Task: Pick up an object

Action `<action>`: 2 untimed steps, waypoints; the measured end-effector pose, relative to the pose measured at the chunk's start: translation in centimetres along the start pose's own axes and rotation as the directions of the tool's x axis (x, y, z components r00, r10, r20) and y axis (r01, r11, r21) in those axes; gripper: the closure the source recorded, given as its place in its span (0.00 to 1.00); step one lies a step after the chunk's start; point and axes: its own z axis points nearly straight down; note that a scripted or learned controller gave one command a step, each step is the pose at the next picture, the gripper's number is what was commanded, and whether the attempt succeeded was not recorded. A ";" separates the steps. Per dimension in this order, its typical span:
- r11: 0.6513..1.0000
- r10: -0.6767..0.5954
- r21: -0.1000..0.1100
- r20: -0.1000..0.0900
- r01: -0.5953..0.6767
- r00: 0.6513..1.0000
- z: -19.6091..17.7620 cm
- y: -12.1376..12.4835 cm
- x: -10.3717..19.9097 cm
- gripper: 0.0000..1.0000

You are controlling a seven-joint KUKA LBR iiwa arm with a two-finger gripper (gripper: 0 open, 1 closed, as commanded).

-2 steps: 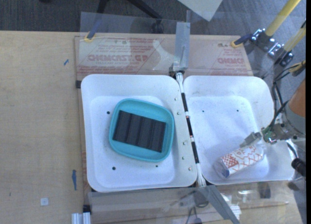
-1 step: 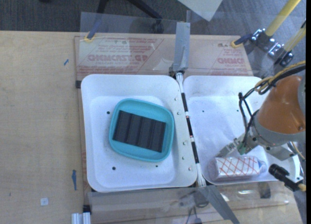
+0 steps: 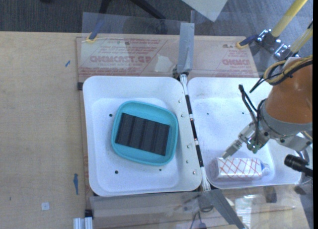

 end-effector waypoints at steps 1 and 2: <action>1.000 -0.011 -0.008 0.010 0.011 1.000 3.8 -0.6 -0.8 0.00; 0.940 0.341 0.002 0.001 -0.341 0.940 -1.4 -4.2 -4.1 0.00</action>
